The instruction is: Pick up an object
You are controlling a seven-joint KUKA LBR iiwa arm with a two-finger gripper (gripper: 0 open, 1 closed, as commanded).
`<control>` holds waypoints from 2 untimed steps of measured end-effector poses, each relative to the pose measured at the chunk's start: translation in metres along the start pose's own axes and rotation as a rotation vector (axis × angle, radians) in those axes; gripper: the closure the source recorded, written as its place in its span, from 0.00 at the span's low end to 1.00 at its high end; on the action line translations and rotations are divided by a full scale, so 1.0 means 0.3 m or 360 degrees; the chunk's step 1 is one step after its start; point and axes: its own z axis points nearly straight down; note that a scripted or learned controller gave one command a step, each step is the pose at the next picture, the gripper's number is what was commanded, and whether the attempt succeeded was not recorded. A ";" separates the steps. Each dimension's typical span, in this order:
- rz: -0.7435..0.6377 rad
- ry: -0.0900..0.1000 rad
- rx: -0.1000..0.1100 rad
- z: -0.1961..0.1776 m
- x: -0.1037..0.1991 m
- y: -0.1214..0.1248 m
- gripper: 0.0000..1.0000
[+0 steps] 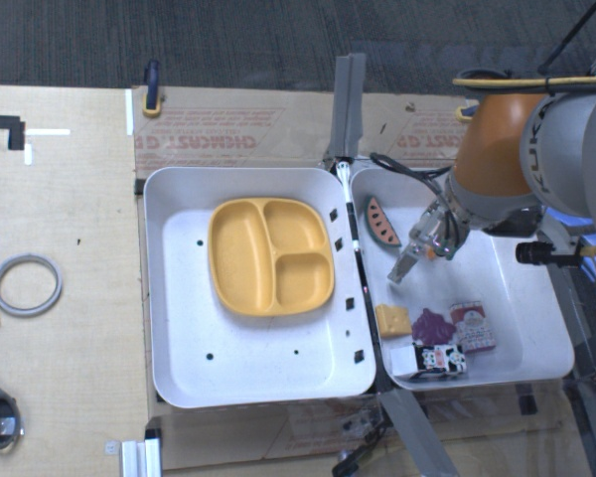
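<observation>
The gripper [402, 269] hung over bare floor in the right bin [536, 361], its 2 fingers slightly apart with nothing between them, likely poised to choose among the watermelon slice [379, 223], cheese block [393, 320] and purple grapes [434, 324] nearby.

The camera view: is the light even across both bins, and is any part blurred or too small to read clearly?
In the camera view the light is soft and fairly even; the left bin shows no strong glare, and the yellow plate is sharp. The gripper looks slightly blurred, casting a faint shadow on the right bin. The small items near its front edge are too small to read.
</observation>
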 end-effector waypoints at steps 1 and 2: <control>0.0711 -0.0001 0.0001 -0.001 -0.149 0.054 0.00; 0.1480 -0.0001 0.0003 0.000 -0.247 -0.125 0.00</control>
